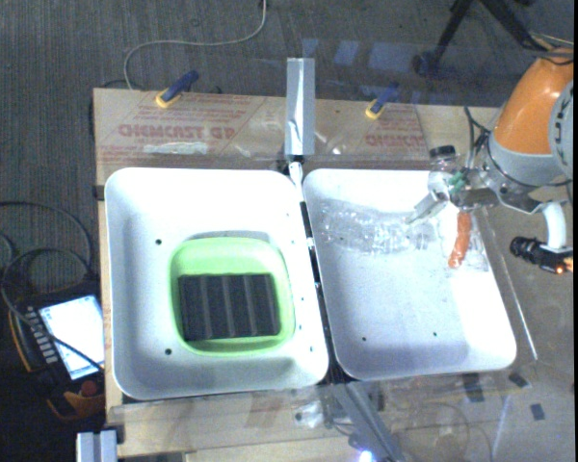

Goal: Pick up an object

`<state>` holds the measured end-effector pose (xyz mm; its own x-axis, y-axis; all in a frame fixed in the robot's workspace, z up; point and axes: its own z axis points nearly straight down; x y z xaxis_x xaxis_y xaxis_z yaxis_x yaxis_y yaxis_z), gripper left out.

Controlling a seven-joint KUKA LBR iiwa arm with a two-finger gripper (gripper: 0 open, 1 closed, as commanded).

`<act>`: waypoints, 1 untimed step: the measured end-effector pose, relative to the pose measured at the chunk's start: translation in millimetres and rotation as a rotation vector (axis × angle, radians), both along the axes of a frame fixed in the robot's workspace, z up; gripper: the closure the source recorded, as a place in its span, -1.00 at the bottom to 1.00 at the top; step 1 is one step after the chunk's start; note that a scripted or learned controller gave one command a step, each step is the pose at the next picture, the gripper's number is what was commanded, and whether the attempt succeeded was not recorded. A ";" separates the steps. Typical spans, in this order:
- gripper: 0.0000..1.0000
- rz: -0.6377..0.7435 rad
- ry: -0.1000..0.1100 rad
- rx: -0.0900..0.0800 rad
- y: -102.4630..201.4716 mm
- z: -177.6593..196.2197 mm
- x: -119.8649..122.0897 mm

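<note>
One grey arm (535, 133) reaches in from the right; gripper (450, 192) over the right bin's (414, 340) upper right corner; finger state unclear | orange object (459, 239) just beneath | green tray (233, 296) in left bin (135, 258); carpet floor (58, 37)

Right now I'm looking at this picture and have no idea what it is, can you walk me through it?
It's one camera above a bench, looking down at a slant. Two shallow white bins sit side by side. The left bin holds a green tray with dark slots. The right bin has a patch of clear crinkled plastic and, near its right wall, a slim orange object. The machine at the right is a robot arm with an orange band; its gripper hangs over the right bin's upper right corner. I can't see anything held between its fingers.
</note>
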<state>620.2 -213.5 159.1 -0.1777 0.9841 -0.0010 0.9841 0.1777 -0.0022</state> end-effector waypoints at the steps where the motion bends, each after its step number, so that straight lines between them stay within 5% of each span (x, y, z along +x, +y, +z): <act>1: 1.00 0.029 -0.001 0.001 48.0 39.2 33.8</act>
